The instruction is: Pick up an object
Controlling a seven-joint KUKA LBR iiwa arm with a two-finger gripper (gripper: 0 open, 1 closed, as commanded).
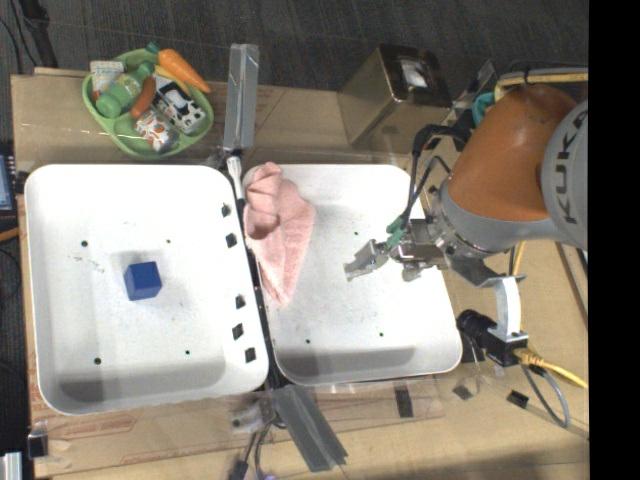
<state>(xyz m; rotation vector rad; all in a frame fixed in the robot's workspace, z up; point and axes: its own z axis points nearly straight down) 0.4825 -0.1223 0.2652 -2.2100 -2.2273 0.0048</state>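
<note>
So the pink cloth (pixel 277 233) sits bunched against the right bin's (pixel 400 353) left wall, and a blue cube (pixel 143 280) sits in the left bin (pixel 60 368). Gripper (pixel 362 263) hovers mid right bin, fingers spread, pinching nothing, near the cloth.

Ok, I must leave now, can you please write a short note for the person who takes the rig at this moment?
Pincer: over the right bin, nothing seen between its fingers; open or shut is not clear.
Things: pink cloth lies crumpled at the right bin's left side, against the divider. Blue cube sits in the left bin, apart from the arm.
Done: nothing picked up yet.
Left: grasp one thing and lift it; the cloth is likely the nearer target.
</note>
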